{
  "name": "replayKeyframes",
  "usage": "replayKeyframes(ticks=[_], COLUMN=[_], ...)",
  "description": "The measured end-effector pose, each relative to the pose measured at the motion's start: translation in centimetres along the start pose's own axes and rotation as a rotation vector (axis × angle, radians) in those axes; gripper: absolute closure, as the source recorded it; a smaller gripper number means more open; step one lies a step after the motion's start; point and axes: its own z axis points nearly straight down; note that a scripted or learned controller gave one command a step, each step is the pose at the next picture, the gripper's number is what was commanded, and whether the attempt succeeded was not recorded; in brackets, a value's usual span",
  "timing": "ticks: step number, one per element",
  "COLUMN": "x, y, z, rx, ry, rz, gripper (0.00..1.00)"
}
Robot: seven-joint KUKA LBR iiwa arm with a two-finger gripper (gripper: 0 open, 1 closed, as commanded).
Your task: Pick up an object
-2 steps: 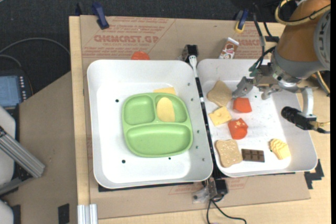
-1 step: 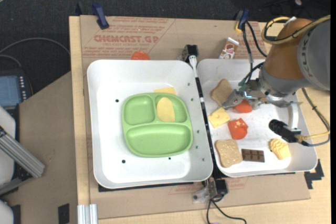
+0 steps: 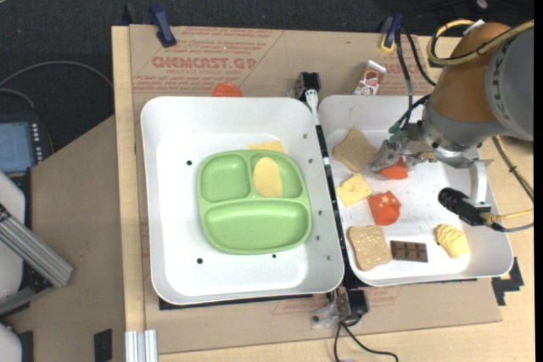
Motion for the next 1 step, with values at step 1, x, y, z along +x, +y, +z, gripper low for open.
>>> replayKeyframes(ticks=[1], x=[6.72], y=[4.1], z=[-9.53], rx=[-0.01], ry=[0.002], rz=[-0.011], gripper=[1.0])
